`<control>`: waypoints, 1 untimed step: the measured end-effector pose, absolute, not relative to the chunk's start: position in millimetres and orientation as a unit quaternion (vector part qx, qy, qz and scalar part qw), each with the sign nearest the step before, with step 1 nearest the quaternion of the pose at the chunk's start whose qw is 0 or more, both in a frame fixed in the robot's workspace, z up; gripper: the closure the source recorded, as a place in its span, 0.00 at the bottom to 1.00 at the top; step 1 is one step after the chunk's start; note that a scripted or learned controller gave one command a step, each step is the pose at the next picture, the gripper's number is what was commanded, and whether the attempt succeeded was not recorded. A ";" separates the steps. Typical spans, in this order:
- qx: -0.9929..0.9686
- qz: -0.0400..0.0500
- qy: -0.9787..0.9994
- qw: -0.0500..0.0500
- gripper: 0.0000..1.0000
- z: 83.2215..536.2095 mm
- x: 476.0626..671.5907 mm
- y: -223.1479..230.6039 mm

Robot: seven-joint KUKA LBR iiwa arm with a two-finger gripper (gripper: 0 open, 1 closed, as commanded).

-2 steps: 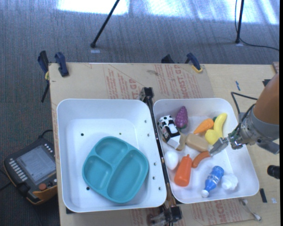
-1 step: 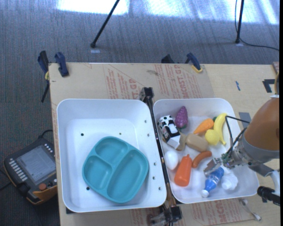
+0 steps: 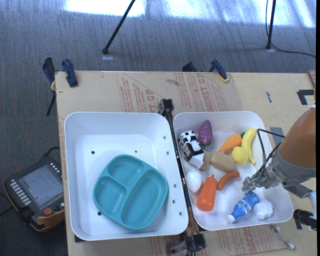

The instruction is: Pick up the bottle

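Note:
Two bottles lie in the right bin [image 3: 226, 116]. An orange bottle [image 3: 207, 193] rests near the bin's front left, cap pointing away from me. A blue bottle with a white cap [image 3: 243, 207] lies tilted at the front right. My gripper [image 3: 252, 184] reaches in from the right on the grey wrist [image 3: 286, 173], just above and behind the blue bottle's upper end. I see nothing held in it.
A toy cow [image 3: 190, 143], purple fruit [image 3: 205, 133], carrot [image 3: 230, 142], banana [image 3: 249, 142], lemon [image 3: 239, 155], tan block [image 3: 222, 161], sausage [image 3: 227, 179], egg [image 3: 194, 181] and white ball [image 3: 263, 210] crowd the right bin. The left bin [image 3: 80, 143] holds a teal divided plate [image 3: 130, 191].

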State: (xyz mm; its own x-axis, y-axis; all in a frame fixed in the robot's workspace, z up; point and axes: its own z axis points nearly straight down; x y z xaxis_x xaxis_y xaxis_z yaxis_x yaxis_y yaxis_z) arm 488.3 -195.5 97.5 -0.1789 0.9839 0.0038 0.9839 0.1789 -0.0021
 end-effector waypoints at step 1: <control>-0.643 0.000 -0.766 0.002 1.00 87.1 475.3 -163.0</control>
State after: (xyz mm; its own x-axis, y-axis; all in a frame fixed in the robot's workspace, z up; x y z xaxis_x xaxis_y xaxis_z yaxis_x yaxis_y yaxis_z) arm 475.3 -163.0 87.1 -0.1737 0.9848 0.0031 0.9848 0.1738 -0.0028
